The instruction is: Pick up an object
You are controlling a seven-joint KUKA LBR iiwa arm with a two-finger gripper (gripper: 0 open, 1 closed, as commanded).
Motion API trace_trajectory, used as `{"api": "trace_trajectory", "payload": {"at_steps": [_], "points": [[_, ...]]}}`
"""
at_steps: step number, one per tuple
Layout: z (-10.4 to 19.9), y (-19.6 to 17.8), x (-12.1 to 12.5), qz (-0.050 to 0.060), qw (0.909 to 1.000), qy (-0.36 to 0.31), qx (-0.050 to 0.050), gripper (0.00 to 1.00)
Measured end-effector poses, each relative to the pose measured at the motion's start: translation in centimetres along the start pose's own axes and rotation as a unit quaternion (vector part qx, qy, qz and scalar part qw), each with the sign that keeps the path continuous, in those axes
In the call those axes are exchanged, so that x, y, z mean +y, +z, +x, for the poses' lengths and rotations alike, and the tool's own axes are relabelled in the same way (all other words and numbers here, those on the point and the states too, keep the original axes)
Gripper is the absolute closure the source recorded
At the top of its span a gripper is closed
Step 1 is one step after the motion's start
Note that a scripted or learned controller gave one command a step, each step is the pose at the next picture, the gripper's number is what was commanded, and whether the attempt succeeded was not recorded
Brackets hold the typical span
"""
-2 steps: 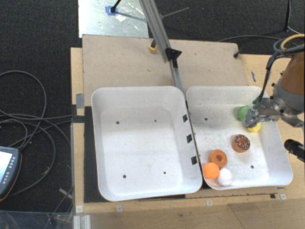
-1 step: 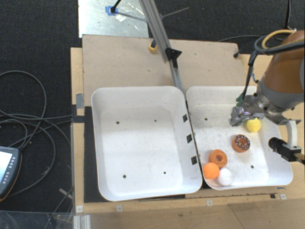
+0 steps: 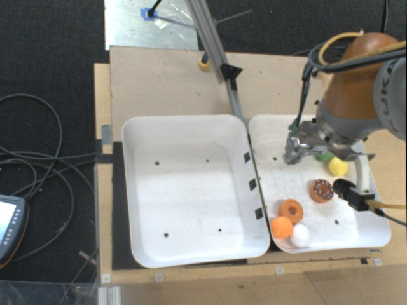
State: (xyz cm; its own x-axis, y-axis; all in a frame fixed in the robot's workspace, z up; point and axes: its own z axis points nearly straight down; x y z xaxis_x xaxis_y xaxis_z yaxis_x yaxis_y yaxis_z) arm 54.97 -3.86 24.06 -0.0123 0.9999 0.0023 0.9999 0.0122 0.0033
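From up here I see a pale wooden bench [image 3: 159, 81] on dark carpet, cables trailing off its left side. The left bin [image 3: 137, 189] sits bare white. Just beside it, touching along the middle edge, the right bin [image 3: 267, 132] carries all the candidates: an orange ball [image 3: 282, 227] and a white ball [image 3: 300, 235] near the front rim, an orange ring [image 3: 291, 210] just behind them, a brown doughnut-like piece [image 3: 322, 190] further right, and a yellow piece [image 3: 338, 166] by the wrist. The claw [image 3: 293, 152] hangs low over the back of the right bin, near the yellow piece; I cannot tell whether it is released or clenched. As I judge it, nothing is lifted yet, so the pick is all still to do.
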Motion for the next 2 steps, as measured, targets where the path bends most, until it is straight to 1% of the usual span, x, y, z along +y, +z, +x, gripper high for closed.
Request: {"api": "trace_trajectory", "payload": {"at_steps": [1, 2], "points": [[5.0, 0.5, 0.8, 0.001, 1.0, 0.001, 0.0, 1.0], [10.6, -0.1, -0.5, 0.001, 1.0, 0.0, 0.0, 1.0]]}}
